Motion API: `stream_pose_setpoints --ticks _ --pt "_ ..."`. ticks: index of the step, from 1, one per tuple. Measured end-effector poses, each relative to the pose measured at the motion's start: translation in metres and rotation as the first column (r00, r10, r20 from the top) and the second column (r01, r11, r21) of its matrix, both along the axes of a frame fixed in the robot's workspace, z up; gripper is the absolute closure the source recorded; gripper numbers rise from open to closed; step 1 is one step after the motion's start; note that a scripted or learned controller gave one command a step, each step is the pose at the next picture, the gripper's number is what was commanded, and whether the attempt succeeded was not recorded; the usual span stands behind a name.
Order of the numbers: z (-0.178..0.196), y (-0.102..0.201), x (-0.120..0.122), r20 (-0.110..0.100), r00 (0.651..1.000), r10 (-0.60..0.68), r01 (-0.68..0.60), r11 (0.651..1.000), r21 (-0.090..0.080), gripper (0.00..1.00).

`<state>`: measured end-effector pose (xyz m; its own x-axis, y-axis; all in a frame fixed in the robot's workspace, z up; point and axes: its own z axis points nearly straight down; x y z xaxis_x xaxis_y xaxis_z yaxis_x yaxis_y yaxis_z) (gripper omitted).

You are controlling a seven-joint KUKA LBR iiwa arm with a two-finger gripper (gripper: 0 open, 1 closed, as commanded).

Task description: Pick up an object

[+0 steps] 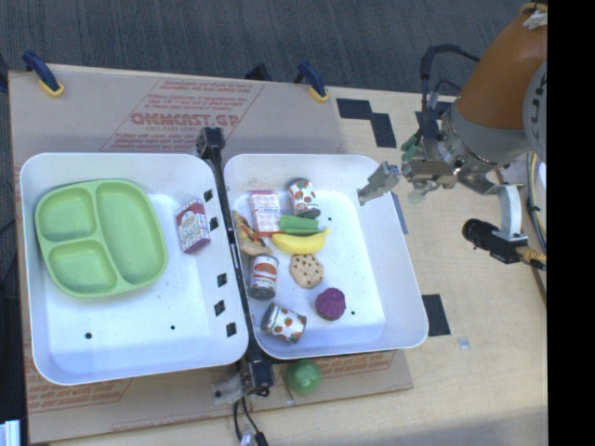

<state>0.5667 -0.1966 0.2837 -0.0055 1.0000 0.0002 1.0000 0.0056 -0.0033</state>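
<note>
Bench (465, 379) is showing a pale wood top, running out to 3 o'clock past the bins. A brown cardboard sheet (186, 110) with red print is lying flat on it, taking up the 9 to 12 o'clock side, with blue clamps (44, 72) pinning its far edge at 11 and 12 o'clock. The two white bins are sitting on the cardboard side by side, touching: left bin (139, 342) at 9, right bin (395, 286) at centre. Black tape squares (363, 114) are sticking to the wood at 1 o'clock, another at 4. A green ball (303, 376) is resting at 6 o'clock, just outside the right bin's near rim.
</note>
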Motion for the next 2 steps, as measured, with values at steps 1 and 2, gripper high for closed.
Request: stream_pose_setpoints --ticks 1,2 --pt "-0.152 0.000 -0.019 -0.004 1.000 0.001 -0.001 1.000 0.001 0.00" --pt "-0.192 -0.015 -0.067 0.000 1.000 0.001 -0.001 1.000 0.000 0.00"
